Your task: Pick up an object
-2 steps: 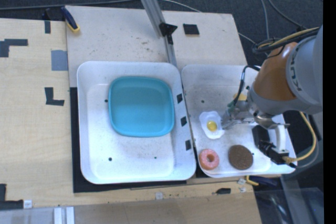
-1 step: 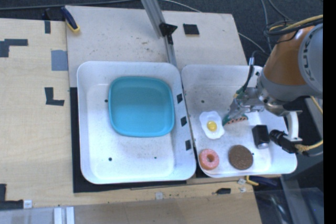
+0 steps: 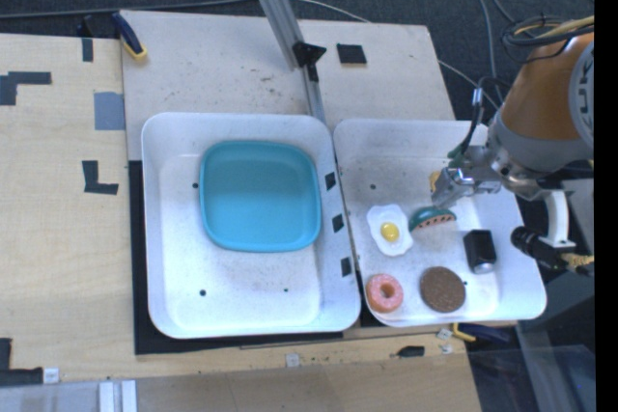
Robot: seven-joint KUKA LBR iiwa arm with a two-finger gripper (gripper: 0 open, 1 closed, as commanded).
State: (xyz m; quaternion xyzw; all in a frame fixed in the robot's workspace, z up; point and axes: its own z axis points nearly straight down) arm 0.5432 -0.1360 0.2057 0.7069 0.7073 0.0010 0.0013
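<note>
A: The claw point(image 3: 452, 180) hangs low in the right bin point(image 3: 386, 140), just above the teal-and-red toy point(image 3: 434, 218).

B: Open or pinching?

A: Can't tell, the wrist hides it. That toy sits beside the fried egg point(image 3: 389, 231), likely the target.

B: The donut point(image 3: 384, 292), brown disc point(image 3: 442, 288) and black block point(image 3: 479, 250) lie nearer the front rim.

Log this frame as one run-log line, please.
arm: over right bin | gripper: above teal piece | held: nothing seen | also in bin: egg, donut, cookie, black block
</note>
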